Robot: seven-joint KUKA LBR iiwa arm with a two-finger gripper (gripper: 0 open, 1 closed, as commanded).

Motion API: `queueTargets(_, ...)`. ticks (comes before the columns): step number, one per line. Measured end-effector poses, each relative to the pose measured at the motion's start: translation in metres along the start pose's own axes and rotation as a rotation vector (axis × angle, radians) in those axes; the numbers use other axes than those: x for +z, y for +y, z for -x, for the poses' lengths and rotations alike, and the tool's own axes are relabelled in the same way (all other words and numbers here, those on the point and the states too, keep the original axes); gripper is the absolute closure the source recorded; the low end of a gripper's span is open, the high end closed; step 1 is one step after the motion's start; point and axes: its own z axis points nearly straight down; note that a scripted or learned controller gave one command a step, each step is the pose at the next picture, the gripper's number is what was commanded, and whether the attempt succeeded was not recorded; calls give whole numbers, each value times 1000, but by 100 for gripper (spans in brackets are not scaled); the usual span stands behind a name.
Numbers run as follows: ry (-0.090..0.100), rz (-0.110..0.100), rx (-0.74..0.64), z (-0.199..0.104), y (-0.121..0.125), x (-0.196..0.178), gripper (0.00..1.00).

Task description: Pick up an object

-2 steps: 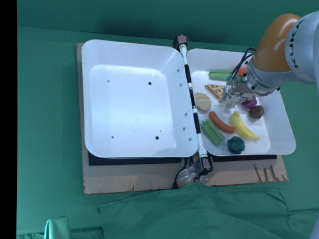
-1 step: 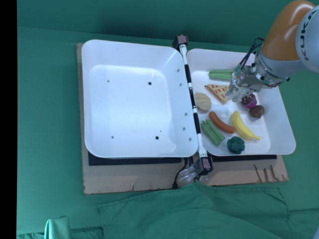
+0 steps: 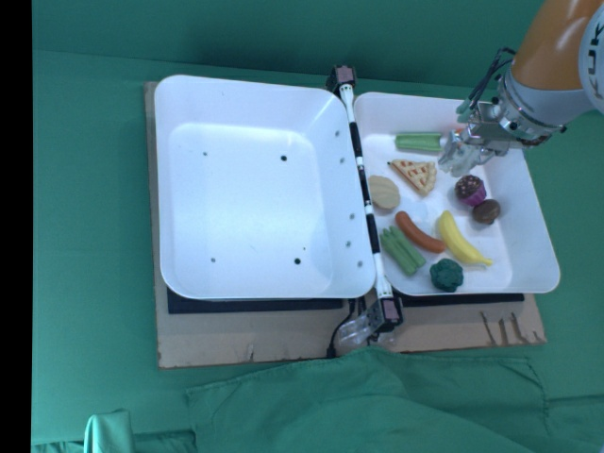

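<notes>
- On my feed the left bin (image 3: 255, 187) takes the middle-left of the frame; all I see inside it is a few small dark dots on the floor.
- A black-and-white strip (image 3: 363, 187) runs between the bins, from top centre down to a clamp (image 3: 363, 328) at the lower centre that I can't make out well.
- Both bins sit on a cardboard sheet (image 3: 217, 352) over green cloth; the sheet's far edge is hidden behind the bins.
- The right bin (image 3: 528, 272) holds the toys. Along its left side: a tan round disc (image 3: 383, 193), a waffle wedge (image 3: 415, 174), green stalks (image 3: 403, 250) and a sausage (image 3: 418, 232).
- Further right: a dark green broccoli (image 3: 447, 275) near the bin's lower edge, a banana (image 3: 460, 239), a purple piece (image 3: 470, 190) and a brown ball (image 3: 486, 211).
- A green stick (image 3: 419, 142) lies near the bin's upper edge; its right end runs up against the gripper, so I can't see where it stops.
- The gripper (image 3: 462, 154) is low over the upper right of that bin, just above the purple piece. Its tips blur together in grey, and I cannot tell what state it is in or whether it has anything.
- The arm (image 3: 566, 36) is cut off at the upper right corner of the frame.
</notes>
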Motion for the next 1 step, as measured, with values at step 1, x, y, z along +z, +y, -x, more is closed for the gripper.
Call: queueTargets(1, 0, 1, 0, 2, 3, -43, 100)
